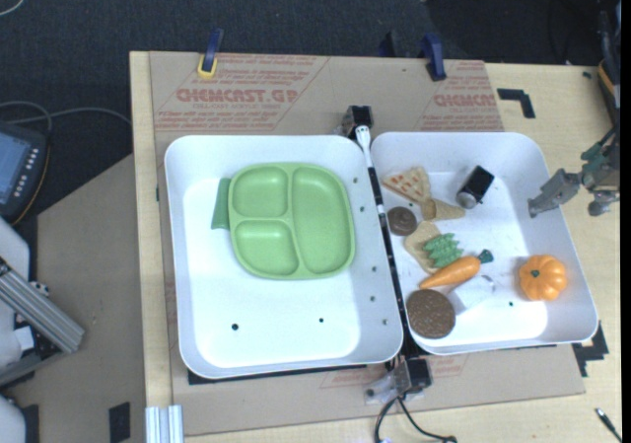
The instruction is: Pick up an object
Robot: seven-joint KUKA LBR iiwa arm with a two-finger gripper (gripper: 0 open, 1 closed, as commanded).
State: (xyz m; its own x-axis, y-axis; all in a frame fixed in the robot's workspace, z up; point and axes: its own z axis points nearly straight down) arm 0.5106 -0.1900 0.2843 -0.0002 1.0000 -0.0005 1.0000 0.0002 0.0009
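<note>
Gripper (580,186) hovering at the right rim of the right bin (552,328), nothing visibly held.

From where I stand the grey fingers sit at the far right edge of that bin, and I cannot tell how far apart they are; nothing shows between them. Nearest to the hand, just below it inside the bin, is the small orange pumpkin (542,276). Further in from the hand lies a black cylinder (475,185), then a pizza slice (410,184), a small brown cookie (401,220), a carrot (452,271) with green leaves (443,248) just above it, and a large brown disc (431,313). Well away from the hand, in the other bin (197,332), a green divided plate (292,219) lies flat.
</note>
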